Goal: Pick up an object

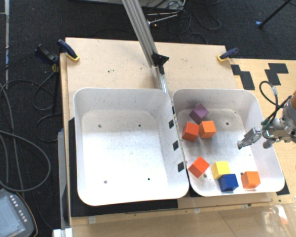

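Dark carpet strewn with black cables surrounds my pale wooden bench, and two shallow white bins sit on it side by side.

Nearest the camera, along the front of the right bin, I see a row of cubes: an orange cube toward the divider, a yellow cube just beside it, a blue cube touching the yellow one's front corner, and another orange cube near the bin's front right corner. The left bin lies alongside, its floor speckled with small dark marks.

My gripper hangs over the right side of the right bin, at mid depth, reaching in from the right edge. Its grey fingers point toward the bin's middle and nothing sits between them; whether they are spread or closed I cannot tell from this slant. It is well apart from every cube.

Farther back in the same bin, a red-orange cube and an orange cube stand touching each other, with a purple cube just behind them.

Beyond the bins, a slanted metal rail crosses the bench's far half down to the gap between the bins. Blue-and-yellow clamps grip the far corners: a left clamp and a right clamp.
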`<state>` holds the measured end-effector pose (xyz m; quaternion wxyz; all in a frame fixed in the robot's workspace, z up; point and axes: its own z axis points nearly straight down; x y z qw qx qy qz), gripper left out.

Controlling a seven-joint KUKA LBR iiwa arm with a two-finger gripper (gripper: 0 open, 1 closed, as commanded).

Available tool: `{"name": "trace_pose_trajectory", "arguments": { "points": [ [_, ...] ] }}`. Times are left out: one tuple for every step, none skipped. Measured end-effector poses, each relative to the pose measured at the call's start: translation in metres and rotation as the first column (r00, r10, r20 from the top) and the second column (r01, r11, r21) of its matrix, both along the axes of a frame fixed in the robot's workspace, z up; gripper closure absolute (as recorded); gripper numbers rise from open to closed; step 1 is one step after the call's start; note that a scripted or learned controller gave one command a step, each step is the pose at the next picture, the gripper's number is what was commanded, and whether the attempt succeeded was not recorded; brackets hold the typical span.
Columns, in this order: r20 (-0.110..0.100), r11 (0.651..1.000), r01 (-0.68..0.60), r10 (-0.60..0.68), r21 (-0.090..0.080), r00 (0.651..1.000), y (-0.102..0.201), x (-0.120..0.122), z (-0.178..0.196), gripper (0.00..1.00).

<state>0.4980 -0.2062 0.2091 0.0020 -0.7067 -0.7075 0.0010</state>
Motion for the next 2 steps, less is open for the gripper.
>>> {"name": "trace_pose_trajectory", "arguments": {
  "points": [
    [0.005,1.000,0.001,-0.001,-0.002,1.000,0.000,0.001,0.002,0.00],
    [0.000,1.000,0.002,-0.002,0.000,1.000,0.005,-0.008,-0.049,0.00]
  ]
}}
